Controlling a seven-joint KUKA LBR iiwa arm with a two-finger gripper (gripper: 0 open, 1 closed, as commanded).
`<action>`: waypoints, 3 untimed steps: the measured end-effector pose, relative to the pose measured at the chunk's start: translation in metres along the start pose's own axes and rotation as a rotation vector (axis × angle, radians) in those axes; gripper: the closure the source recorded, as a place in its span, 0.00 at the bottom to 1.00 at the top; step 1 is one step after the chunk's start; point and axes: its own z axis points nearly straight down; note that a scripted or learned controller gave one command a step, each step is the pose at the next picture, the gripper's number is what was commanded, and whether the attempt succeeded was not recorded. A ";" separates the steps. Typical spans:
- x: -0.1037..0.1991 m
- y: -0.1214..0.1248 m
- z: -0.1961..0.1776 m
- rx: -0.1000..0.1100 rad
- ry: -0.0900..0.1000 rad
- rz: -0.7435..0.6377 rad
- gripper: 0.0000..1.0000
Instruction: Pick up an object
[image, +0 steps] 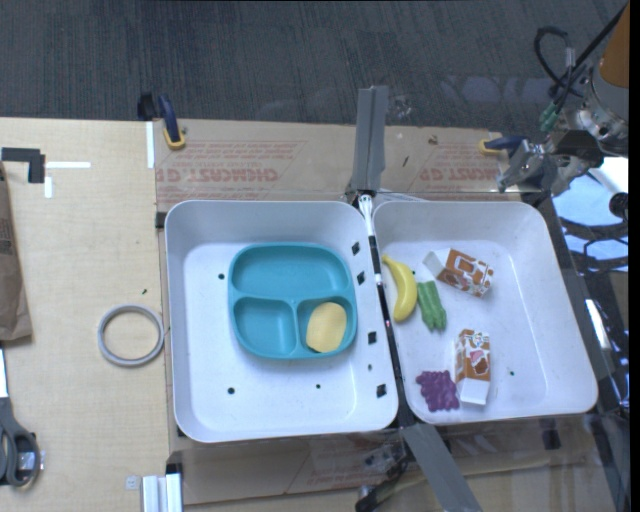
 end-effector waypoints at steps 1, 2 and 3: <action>0.007 0.002 0.103 0.001 0.000 0.330 0.00; 0.045 -0.055 0.166 -0.011 -0.002 0.014 0.00; 0.055 -0.042 0.180 -0.031 -0.011 0.009 0.00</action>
